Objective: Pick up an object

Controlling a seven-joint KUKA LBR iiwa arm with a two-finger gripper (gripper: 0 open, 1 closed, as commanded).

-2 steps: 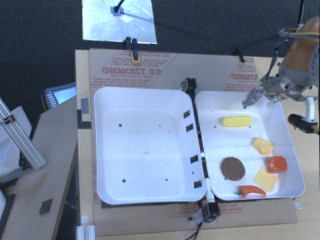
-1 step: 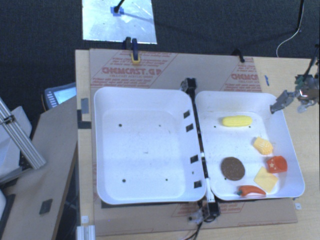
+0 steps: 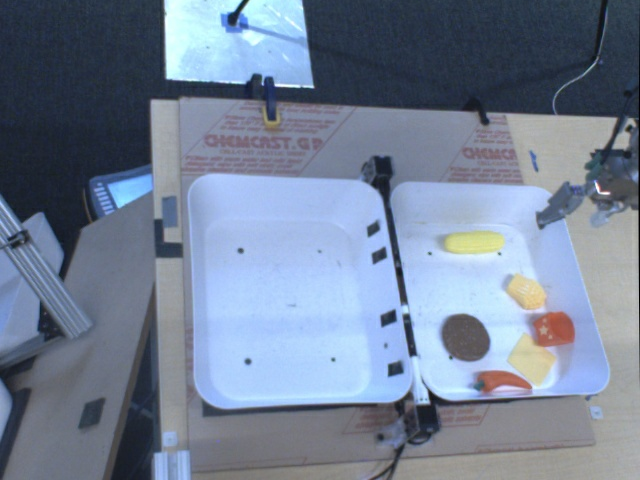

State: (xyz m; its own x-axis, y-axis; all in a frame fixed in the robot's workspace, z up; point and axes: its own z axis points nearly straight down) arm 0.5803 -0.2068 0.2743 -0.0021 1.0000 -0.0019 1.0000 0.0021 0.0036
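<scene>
Pick not yet made: gripper [image 3: 572,200] hangs over the right bin's [image 3: 590,313] upper right rim, fingers spread and holding nothing, while corn cob [image 3: 474,242], brown patty [image 3: 466,337], cheese wedge [image 3: 531,358] and the rest lie loose inside.

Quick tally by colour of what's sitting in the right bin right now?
Yellow: 3 (corn cob, small corn piece, cheese wedge)
Brown: 1 (round patty)
Red/orange: 2 (red pepper piece, chili pepper)
Total: 6
</scene>
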